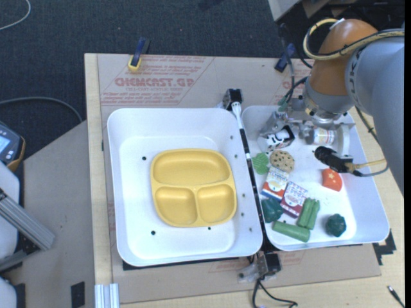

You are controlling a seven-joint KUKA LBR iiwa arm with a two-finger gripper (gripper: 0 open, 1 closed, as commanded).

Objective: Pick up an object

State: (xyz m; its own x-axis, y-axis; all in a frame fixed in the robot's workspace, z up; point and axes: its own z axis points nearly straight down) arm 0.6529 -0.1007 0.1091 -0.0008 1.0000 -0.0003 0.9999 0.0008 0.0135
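Note:
The arm comes in from the right and its gripper (pixel 280 133) is low over the far left part of the right bin (pixel 369 205). A black and white object (pixel 277 138) lies right at the gripper. Just in front of it are a speckled cookie (pixel 281 160) and a light green piece (pixel 260 163). Further toward the front lie two small cartons (pixel 285 192), green vegetable pieces (pixel 300 221), a dark green broccoli (pixel 335 224) and an orange-red piece (pixel 332 180).
The left bin (pixel 125 172) holds a yellow divided plate (pixel 192 186). A black clamp (pixel 232 99) sits at the top of the seam between the bins, another (pixel 268 262) at the bottom. The bench edge has yellow (pixel 136 56) and blue (pixel 284 59) clips.

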